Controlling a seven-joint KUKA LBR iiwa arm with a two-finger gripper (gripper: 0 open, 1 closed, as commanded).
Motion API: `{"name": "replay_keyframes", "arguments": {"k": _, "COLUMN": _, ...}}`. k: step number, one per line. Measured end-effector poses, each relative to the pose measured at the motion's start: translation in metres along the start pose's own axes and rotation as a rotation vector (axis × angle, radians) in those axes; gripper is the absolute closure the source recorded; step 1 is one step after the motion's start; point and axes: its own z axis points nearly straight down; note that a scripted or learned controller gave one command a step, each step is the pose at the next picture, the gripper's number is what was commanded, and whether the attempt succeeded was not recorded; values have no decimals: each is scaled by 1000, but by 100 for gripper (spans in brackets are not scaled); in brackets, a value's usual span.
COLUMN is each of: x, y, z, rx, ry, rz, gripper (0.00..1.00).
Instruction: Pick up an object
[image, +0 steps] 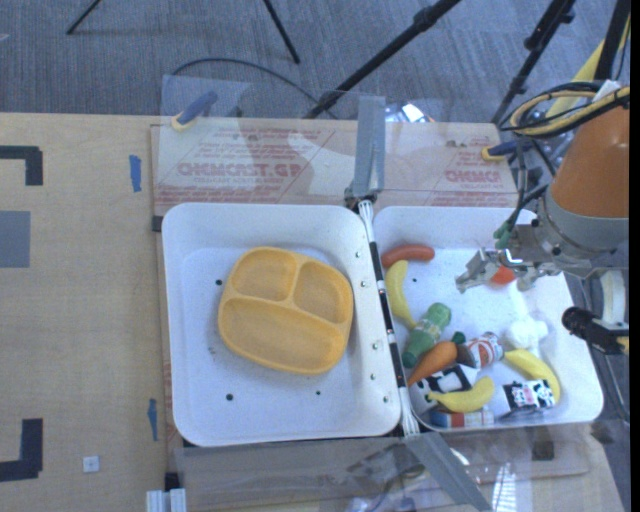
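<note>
Here we see two shallow white plastic bins side by side on the wooden desk (80, 300); the left bin (190, 400) holds a yellow three-compartment plate (287, 309) with bare floor all around it. The right bin (585, 395) is crowded along its lower half, freer near the top. A yellow toy banana (397, 291) lies by the divider, long axis running top to bottom. The pincer (497, 270) hangs over the upper right bin, fingers spread and nothing between them.
</note>
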Motion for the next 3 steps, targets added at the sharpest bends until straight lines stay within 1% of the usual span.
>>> {"name": "replay_keyframes", "arguments": {"k": 1, "x": -14, "y": 30, "z": 119, "rx": -8, "ry": -3, "rz": -105, "gripper": 0}}
{"name": "replay_keyframes", "arguments": {"k": 2, "x": -21, "y": 87, "z": 120, "rx": -4, "ry": -2, "rz": 60, "gripper": 0}}
{"name": "replay_keyframes", "arguments": {"k": 3, "x": -2, "y": 21, "z": 119, "rx": -6, "ry": -1, "rz": 103, "gripper": 0}}
